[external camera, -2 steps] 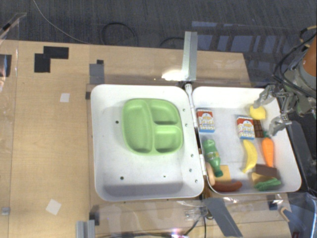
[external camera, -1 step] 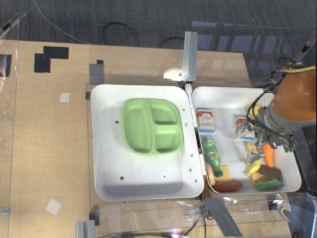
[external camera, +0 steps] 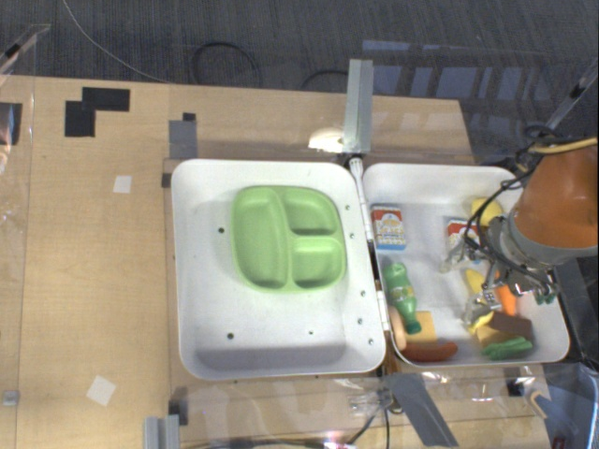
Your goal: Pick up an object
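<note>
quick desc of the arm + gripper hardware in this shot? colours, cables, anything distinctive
A broad orange band sits above a grey wrist section. Below it the two-finger gripper is dark metal with silvery parts. A yellow cable loops beside the band, with thin dark cables next to it. No markings are legible.

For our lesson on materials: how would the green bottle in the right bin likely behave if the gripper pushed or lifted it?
The green bottle lies on its side and looks rounded, so a push may roll it. It looks like smooth toy plastic: probably light, stiff, perhaps slippery between fingers.
</note>
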Robot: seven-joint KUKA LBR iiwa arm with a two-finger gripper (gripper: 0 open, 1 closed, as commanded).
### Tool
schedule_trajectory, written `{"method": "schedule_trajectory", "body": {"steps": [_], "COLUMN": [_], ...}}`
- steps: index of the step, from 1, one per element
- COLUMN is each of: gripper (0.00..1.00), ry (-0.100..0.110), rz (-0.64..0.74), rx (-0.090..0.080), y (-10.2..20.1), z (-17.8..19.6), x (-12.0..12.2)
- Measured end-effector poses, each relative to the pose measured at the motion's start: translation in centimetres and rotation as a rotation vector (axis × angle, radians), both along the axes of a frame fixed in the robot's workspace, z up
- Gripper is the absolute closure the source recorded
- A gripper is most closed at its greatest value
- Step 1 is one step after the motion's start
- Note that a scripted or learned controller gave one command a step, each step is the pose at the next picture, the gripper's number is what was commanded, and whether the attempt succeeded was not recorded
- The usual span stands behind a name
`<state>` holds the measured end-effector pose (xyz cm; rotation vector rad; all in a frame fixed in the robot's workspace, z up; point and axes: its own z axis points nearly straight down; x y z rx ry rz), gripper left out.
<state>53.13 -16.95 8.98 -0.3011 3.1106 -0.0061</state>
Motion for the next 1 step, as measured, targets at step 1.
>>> {"method": "schedule_trajectory", "body": {"steps": [1], "gripper": [0.00], "ry": [0.003], "rz": [0.127], "rx": [0.000], "y": [5.25], "z": [-0.02], "x": [4.33]}}
